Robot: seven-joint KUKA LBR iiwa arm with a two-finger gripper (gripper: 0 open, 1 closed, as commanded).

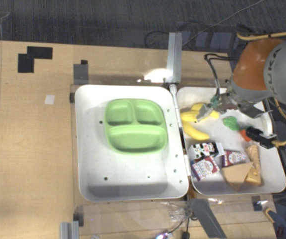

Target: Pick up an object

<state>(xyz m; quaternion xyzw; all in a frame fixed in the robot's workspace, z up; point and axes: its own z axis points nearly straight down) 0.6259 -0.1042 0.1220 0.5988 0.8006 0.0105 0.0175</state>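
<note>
The right white bin [277, 180] holds the loose objects. Two yellow bananas [191, 125] lie at its left side near the divider. My gripper [205, 113] reaches in from the upper right and sits low over the upper banana's right end, touching or nearly touching it. Nothing is visibly lifted. A small green piece [231, 122] and a red-orange piece [243, 132] lie just right of the gripper. Small printed cartons [204, 158] sit toward the front, with another carton [235, 158] beside them. A tan cheese wedge [237, 175] and bread pieces [252, 156] fill the front right.
The left white bin [90, 173] holds a green divided plate [135, 124] in its middle. A metal post [174, 59] stands at the back between the bins. Cables [217, 71] hang beside the arm's orange band [252, 66] at the right bin's rear.
</note>
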